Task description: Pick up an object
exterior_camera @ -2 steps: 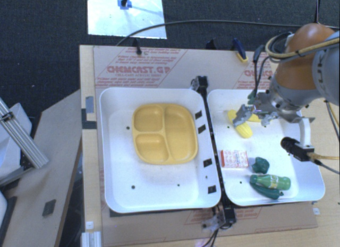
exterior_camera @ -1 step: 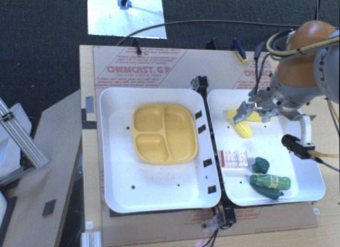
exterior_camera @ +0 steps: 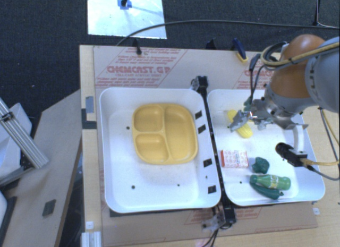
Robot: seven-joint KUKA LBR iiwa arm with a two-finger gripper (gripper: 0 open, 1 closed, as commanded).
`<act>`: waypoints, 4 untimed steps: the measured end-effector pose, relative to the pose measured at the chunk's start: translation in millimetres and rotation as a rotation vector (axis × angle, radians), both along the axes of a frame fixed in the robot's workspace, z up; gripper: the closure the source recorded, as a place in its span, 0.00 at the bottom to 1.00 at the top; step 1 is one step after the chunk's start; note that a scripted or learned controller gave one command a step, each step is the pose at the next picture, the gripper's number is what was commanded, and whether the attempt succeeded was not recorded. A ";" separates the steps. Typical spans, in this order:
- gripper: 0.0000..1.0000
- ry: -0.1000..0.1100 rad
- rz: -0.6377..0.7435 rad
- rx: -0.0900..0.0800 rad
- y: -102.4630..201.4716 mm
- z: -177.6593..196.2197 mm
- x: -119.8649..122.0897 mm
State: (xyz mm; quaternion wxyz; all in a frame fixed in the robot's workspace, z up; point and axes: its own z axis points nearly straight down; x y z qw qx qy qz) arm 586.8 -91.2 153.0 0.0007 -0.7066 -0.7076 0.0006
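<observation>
Dark carpet surrounds my worktop (exterior_camera: 159,65), which carries two white bins. My left bin (exterior_camera: 114,150) holds a yellow divided plate (exterior_camera: 163,133). Over the right bin (exterior_camera: 313,187), near its far edge, my claw (exterior_camera: 241,119) hangs above a yellow object (exterior_camera: 240,126); I cannot tell whether it grips. Nearer me lie a red-and-white packet (exterior_camera: 234,158) and a green bottle (exterior_camera: 271,182).
</observation>
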 end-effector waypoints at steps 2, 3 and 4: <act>0.00 -0.001 0.000 0.000 -10.0 -69.0 2.3; 1.00 -0.005 0.000 -0.001 -10.1 -57.2 3.5; 1.00 -0.008 0.003 -0.001 -8.2 -13.5 7.1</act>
